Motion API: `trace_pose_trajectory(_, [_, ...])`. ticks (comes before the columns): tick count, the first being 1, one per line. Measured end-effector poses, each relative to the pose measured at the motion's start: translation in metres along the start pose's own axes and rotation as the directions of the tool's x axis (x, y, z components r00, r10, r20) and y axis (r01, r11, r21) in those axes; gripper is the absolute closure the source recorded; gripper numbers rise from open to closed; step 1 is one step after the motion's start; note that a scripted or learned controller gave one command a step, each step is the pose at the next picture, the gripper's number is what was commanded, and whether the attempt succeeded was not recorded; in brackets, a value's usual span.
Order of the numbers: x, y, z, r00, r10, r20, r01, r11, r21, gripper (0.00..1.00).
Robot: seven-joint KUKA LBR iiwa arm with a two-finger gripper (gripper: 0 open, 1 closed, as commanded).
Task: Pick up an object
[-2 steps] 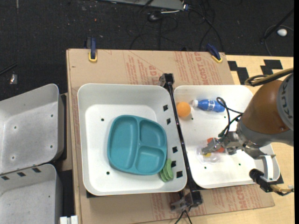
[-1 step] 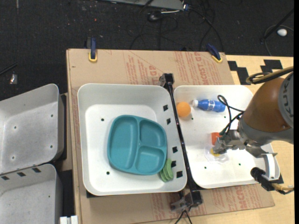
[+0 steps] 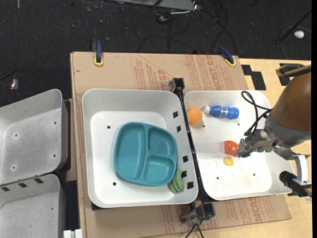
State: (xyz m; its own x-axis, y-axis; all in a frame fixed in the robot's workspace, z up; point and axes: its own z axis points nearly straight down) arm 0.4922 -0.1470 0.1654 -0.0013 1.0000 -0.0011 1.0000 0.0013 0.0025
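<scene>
Gripper low in right bin, touching red block; yellow piece just below-left. Jaws: can't tell.

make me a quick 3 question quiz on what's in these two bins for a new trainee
1. True or false: the teal divided plate lies in the right bin.
2. Which item lies nearest the gripper? A) blue bottle B) red object C) orange ball
3. What green thing sits at the plate's lower right edge?

Key: 1. False, it is in the left bin. 2. B. 3. A green object, partly tucked under the plate.
</scene>
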Motion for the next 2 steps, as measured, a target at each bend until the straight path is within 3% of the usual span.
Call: trace_pose_trajectory(2, [-0.001,-0.004,-0.087,1.0,-0.002,0.001,0.002,1.0,-0.003,1.0])
